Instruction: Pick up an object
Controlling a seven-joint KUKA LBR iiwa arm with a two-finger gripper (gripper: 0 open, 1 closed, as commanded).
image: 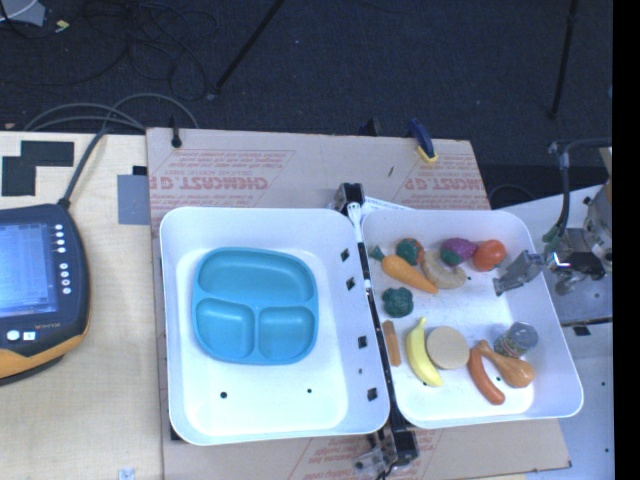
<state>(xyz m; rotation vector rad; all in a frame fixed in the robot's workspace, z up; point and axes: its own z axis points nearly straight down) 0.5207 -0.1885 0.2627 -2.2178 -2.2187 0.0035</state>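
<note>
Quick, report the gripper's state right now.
Gripper: at the right edge of the right bin, above the toy food; nothing seen between its fingers; open or shut cannot be told.

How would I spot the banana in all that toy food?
Look in the right bin, the one crowded with toy food beside the bin holding a blue plate. Near its lower left, beside a tan disc, lies the banana: the only yellow, curved piece there.
</note>
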